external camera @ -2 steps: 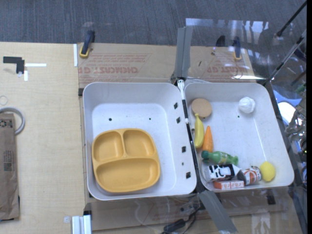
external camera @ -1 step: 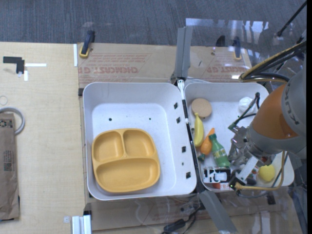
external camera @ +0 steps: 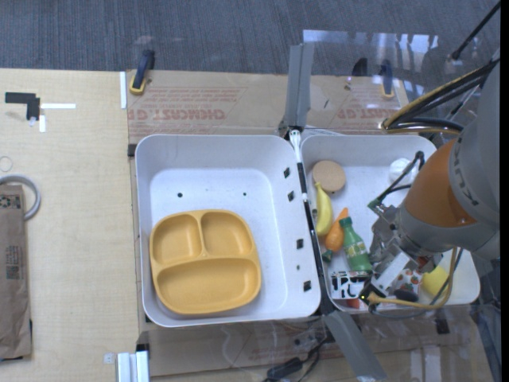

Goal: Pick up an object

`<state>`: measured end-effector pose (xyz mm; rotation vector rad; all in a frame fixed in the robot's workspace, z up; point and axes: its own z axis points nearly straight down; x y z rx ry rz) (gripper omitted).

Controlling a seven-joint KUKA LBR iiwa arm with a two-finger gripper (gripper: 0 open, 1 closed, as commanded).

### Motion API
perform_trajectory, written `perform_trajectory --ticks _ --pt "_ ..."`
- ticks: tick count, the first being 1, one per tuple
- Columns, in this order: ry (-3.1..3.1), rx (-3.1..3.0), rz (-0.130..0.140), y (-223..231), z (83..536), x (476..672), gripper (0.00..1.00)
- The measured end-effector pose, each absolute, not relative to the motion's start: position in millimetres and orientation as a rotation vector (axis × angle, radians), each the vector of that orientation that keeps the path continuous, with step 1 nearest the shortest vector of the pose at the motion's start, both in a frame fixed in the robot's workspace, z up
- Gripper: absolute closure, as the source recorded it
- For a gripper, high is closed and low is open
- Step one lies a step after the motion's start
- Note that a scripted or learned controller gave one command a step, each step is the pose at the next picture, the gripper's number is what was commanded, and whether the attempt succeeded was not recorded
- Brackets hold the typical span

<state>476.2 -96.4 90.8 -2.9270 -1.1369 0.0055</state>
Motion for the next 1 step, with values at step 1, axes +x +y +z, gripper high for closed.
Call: perform_trajectory --ticks 1 --pt "-1.234 -2.888 0.008 -61.5 190.4 476.7 1.0"
